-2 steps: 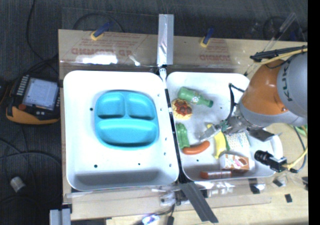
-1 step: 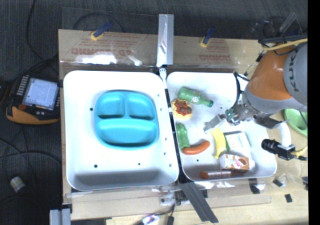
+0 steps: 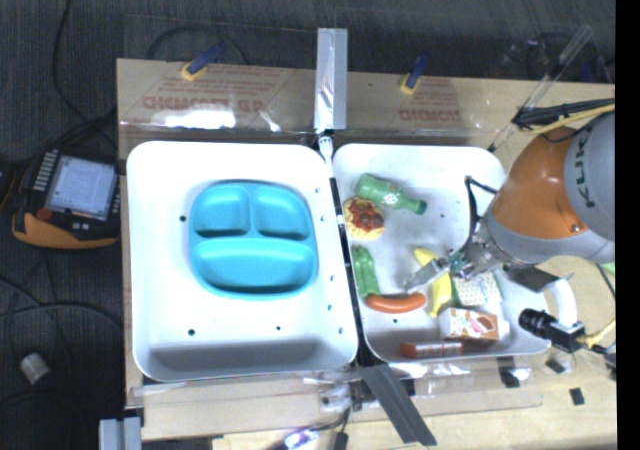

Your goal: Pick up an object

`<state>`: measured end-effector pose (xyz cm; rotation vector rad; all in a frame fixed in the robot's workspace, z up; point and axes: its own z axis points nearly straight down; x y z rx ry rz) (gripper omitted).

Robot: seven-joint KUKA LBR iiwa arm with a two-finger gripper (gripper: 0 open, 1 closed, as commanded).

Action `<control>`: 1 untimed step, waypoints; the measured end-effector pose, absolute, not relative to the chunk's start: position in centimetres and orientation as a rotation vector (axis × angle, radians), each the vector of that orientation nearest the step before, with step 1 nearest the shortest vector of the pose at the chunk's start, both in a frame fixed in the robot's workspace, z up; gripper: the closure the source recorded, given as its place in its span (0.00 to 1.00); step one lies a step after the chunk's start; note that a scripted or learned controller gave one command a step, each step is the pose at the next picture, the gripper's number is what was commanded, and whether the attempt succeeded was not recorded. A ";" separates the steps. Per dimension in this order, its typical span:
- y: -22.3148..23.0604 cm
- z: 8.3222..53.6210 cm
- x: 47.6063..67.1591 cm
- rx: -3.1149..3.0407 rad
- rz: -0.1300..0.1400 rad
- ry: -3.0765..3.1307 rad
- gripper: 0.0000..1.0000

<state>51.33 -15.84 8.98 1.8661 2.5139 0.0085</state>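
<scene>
Yellow draws my eye: a banana point(image 3: 437, 283) lies in the right bin point(image 3: 400, 163), beside a hot dog point(image 3: 395, 302), and my gripper point(image 3: 462, 262) sits low over it, presumably lining up a grab. Whether it is spread or pinching, I cannot tell.

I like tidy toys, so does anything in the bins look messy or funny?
Nothing looks broken or spilled. The toy food lies jumbled in the right bin: green bottle, pizza slice, hot dog, banana. The blue tray sits neatly.
</scene>
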 end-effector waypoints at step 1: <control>-21.9 9.3 49.7 1.582 0.009 2.717 0.00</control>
